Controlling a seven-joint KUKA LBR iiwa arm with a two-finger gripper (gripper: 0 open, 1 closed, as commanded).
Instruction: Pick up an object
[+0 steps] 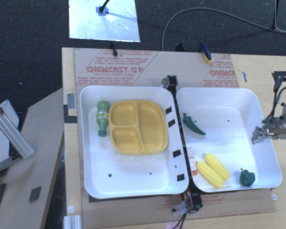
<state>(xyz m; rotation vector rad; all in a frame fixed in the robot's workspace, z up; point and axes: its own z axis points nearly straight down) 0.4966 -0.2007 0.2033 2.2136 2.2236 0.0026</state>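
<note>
In the right bin [229, 113] lie a dark green chilli pepper [193, 125] near its left wall, two yellow corn cobs [213, 170] side by side at the front, and a small green lumpy object [247, 177] in the front right corner. My gripper [260, 134] hangs over the right rim of this bin, well to the right of the pepper and above the green lump in the image. Nothing shows in its grasp. In the left bin [128, 185], a yellow divided plate [137, 127] sits beside a green bottle [102, 118].
A black divider with clips [177, 142] runs between the two bins. A cardboard sheet [133, 68] lies under them, with a blue clamp [206, 51] at the back. A metal plate [104, 14] lies on the dark floor beyond.
</note>
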